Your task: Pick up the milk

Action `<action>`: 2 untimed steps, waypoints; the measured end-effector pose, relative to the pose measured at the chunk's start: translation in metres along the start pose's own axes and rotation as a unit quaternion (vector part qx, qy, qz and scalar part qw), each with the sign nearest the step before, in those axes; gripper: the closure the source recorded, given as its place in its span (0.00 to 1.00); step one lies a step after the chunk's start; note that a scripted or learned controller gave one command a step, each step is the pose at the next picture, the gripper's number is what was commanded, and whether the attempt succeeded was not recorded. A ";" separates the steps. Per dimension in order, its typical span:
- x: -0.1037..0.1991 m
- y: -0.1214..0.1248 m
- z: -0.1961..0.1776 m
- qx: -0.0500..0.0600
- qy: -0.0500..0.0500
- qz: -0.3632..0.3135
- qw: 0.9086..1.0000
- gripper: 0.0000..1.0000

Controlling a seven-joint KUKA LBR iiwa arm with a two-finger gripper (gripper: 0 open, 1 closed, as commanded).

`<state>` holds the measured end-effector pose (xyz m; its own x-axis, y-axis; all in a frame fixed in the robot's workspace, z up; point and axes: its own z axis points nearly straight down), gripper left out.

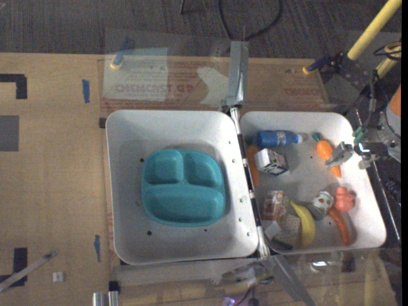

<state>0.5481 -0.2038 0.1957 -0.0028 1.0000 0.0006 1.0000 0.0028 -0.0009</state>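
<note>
Milk, a small white carton with dark print (271, 161), lies in the right white bin (373, 225) just below the blue bottle (278, 138). Probably light and crushable; I'd grip its flat sides. My gripper (347, 153) hovers near the orange carrot (326, 150).

Wooden bench (51, 190), left bin (121, 132), right bin (373, 225)

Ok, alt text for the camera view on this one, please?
Seen from above, the gripper hovers at the right bin's right edge near a carrot, away from the small milk carton. That bin also holds a blue bottle and a banana; the left bin holds a teal tray.
</note>
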 end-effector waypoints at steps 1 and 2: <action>0.080 0.053 0.062 -0.005 -0.004 -0.049 0.999 0.00; 0.080 0.065 0.071 -0.021 -0.019 -0.158 0.987 0.00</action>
<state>0.6125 -0.1237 0.1242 -0.3137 0.9485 -0.0433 0.9483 0.3153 0.0358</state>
